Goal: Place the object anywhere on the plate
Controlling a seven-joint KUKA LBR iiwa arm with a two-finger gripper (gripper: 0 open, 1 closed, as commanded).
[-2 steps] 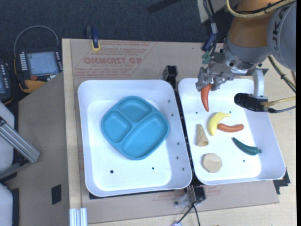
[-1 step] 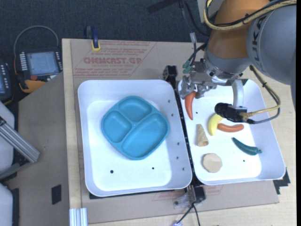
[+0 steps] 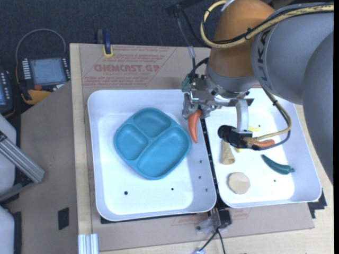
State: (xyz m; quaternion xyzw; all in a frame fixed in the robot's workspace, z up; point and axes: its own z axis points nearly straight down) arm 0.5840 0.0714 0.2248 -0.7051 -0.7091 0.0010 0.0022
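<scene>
While the claw hangs over the seam between the two bins, its fingers are clamped on the top of a slim orange plastic carrot, probably light, stiff and slippery. The carrot dangles just right of the blue three-compartment plastic plate.

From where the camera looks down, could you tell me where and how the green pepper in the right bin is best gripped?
Grip the green pepper across its thicker middle, coming straight down from above. It lies flat and slender on the right bin floor, running diagonally, so the fingers should close across its narrow width, with space on both sides.
</scene>
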